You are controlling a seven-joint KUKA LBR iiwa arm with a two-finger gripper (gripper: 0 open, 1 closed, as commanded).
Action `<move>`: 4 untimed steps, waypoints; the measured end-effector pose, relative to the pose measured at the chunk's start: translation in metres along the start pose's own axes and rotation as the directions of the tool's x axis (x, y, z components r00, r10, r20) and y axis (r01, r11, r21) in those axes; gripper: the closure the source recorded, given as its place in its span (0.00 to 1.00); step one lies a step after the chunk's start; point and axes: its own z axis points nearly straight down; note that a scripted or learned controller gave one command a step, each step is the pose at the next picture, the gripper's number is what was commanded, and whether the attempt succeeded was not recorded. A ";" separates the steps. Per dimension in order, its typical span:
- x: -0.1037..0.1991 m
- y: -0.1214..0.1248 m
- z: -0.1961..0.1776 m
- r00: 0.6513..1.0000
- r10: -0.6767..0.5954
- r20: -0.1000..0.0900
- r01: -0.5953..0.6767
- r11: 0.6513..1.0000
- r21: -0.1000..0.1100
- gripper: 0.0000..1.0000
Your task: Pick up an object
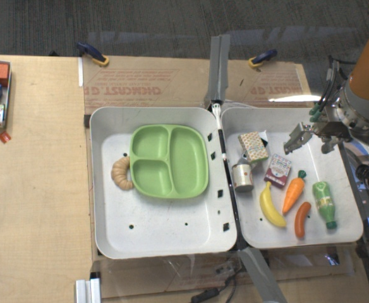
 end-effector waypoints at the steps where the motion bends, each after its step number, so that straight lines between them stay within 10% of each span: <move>1: -0.005 0.002 0.188 1.000 0.005 -0.002 -0.005 1.000 0.003 0.00; 4: 0.000 0.066 0.196 1.000 0.007 0.005 -0.007 1.000 -0.002 0.00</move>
